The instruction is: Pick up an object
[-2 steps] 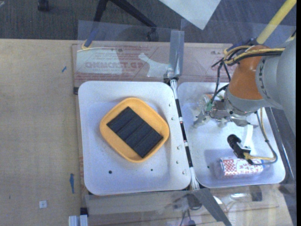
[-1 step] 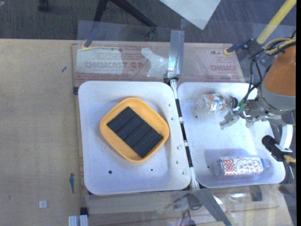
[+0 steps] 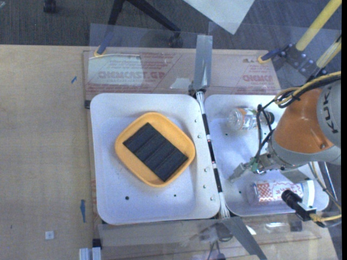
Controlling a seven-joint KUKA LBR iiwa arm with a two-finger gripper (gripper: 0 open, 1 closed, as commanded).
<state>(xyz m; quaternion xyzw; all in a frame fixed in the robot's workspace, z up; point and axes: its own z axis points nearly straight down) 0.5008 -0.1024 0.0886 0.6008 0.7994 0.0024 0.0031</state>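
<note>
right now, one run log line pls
gripper over right bin | near tube | nothing seen held | yellow tray in left bin

Two shallow white bins sit side by side on the tan worktop (image 3: 38,145). The left bin (image 3: 108,199) holds a yellow tray (image 3: 126,156) carrying a dark ribbed slab (image 3: 156,151), set at a slant near the middle. In the right bin (image 3: 227,199), a clear crumpled plastic item (image 3: 241,118) lies toward the far side, and a tube with a red-and-white checked label (image 3: 276,191) lies along the near edge. The arm (image 3: 303,129) reaches in from the right, its claw (image 3: 244,169) low over the bin floor between these two, just beside the tube.
</note>
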